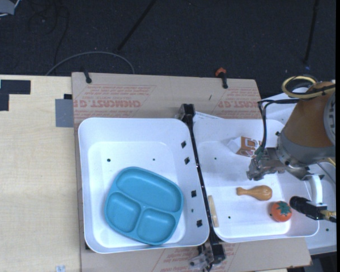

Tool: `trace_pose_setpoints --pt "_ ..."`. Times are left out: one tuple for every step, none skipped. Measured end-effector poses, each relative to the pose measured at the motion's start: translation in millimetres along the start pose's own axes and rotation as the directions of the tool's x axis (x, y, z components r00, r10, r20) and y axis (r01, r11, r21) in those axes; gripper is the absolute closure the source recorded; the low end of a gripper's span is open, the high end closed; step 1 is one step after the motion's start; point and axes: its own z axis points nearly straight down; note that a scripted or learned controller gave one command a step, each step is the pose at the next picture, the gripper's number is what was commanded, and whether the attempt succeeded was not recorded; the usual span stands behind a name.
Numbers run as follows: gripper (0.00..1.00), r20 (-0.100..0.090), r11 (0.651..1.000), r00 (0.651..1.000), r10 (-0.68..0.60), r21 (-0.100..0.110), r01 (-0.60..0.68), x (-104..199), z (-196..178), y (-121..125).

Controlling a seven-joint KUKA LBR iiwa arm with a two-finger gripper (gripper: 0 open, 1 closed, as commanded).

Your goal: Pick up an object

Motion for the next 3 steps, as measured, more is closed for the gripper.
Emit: trace_pose_setpoints --pt "1.00 0.000 1.000 1.000 -0.006 -0.001 0.006 -2.4 -46.3 8.9" --pt "1.00 0.000 1.000 1.000 -0.006 -0.003 0.006 -3.4 -99.3 10.0" --pt "1.00 -0.003 1.000 1.000 -0.009 0.004 0.009 44.6 -104.4 -1.0"
